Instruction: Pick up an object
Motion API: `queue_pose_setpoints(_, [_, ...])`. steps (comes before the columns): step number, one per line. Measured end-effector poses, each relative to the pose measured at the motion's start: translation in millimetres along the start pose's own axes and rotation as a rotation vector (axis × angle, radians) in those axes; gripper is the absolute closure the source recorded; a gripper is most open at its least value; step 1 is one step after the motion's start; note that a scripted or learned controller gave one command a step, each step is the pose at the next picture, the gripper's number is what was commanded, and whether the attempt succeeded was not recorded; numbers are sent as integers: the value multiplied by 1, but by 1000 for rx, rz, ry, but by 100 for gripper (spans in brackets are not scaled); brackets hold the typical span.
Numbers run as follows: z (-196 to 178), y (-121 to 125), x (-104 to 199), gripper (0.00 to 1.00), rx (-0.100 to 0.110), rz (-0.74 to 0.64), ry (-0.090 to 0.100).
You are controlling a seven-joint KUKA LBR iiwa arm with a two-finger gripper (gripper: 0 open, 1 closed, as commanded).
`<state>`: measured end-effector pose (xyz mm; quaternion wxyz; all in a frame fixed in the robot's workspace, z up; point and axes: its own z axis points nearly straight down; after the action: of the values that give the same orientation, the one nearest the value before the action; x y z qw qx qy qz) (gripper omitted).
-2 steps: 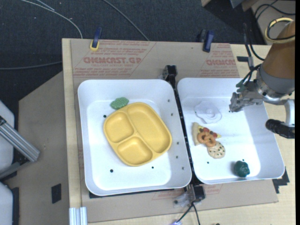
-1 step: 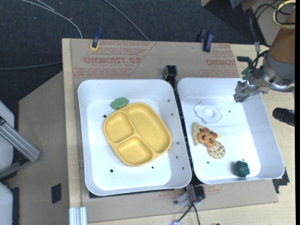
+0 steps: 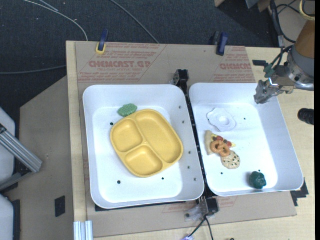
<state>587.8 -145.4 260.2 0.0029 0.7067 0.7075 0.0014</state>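
1. Dark carpet with loose cables surrounds a cardboard-covered bench [image 3: 150, 59] that carries two shallow white bins side by side.
2. Nearest in the right bin [image 3: 287, 149], by its near right corner, lies a small dark green object [image 3: 258, 180], well apart from everything else.
3. A little farther in the same bin, toward its left wall, sit a speckled cookie-like piece [image 3: 231, 160] and a pretzel-shaped toy [image 3: 220, 146] on a yellowish wedge, touching or nearly touching each other.
4. Farther still is a white fried-egg-like toy [image 3: 221, 119], hard to make out against the bin floor.
5. The left bin [image 3: 95, 134] holds a yellow three-compartment plate [image 3: 146, 142], with a light green toy [image 3: 127, 110] just off its far left rim.
6. At the far right corner of the right bin hangs the gripper [image 3: 263, 91], above the bin's rim, apart from every object. Whether it is spread or closed I cannot tell, and nothing visible sits in it.
7. Judged from this, the task is at the approach step: nothing has been picked yet.
8. The next move calls for choosing a target, carrying the gripper nearer and left over it, and descending squarely. The isolated dark green object looks the easiest. The clustered pretzel and cookie risk a muddled grasp, and the flat egg offers little to pinch.
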Motion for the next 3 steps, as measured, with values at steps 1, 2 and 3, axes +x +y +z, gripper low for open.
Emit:
queue_pose_setpoints(1, [3, -20, 42, 100, 9, -1, 4])
queue_pose_setpoints(2, [17, -28, 89, 100, 10, -3, 4])
queue_pose_setpoints(3, [24, -48, 132, 100, 10, -2, 4])
